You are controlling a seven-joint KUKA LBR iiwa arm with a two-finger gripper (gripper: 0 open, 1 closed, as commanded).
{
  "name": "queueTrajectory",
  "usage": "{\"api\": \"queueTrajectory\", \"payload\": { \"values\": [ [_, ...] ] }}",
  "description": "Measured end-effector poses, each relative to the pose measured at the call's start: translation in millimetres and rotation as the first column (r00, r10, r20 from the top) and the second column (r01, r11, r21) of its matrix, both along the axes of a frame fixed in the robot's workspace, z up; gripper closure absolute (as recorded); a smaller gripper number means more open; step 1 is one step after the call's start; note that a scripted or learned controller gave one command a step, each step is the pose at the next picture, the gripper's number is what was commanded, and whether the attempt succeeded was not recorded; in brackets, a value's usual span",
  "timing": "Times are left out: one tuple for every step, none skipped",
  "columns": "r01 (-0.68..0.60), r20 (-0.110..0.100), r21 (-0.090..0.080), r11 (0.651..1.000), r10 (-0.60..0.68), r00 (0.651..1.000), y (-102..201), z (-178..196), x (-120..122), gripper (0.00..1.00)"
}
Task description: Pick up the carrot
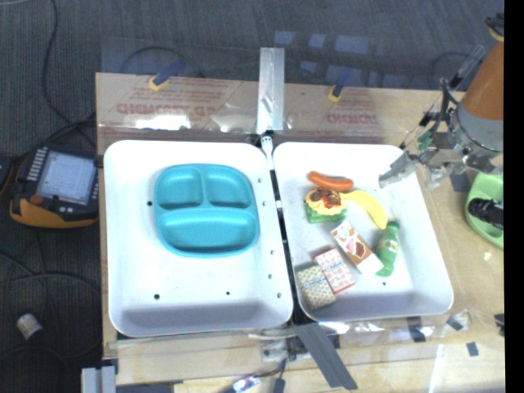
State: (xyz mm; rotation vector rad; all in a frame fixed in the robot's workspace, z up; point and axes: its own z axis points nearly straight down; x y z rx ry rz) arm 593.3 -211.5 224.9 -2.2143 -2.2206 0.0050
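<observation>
1. Two white bins sit side by side on the table (115, 109): the left bin (131, 289) holds one blue divided plate (205, 209).
2. The right bin (426, 277) holds one carrot (330, 182) near its back, just above one burger (325, 204).
3. Also there: one banana (366, 206), one green bottle (386, 249), three small boxes (336, 269).
4. The gripper (401, 169) hovers over the right bin's back right edge, apart from the carrot; whether its jaws are wide or narrow, I cannot tell.

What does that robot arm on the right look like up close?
The arm is grey with an orange band above the wrist. Thin dark cables run along it. Its gripper ends in slim grey metal fingers, with small green parts near the base.
</observation>
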Motion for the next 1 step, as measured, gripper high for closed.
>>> {"api": "queueTrajectory", "payload": {
  "values": [
    [0.207,0.002,-0.009,0.978,-0.207,0.978,-12.8,169.4,67.6,0.0]
  ]
}}
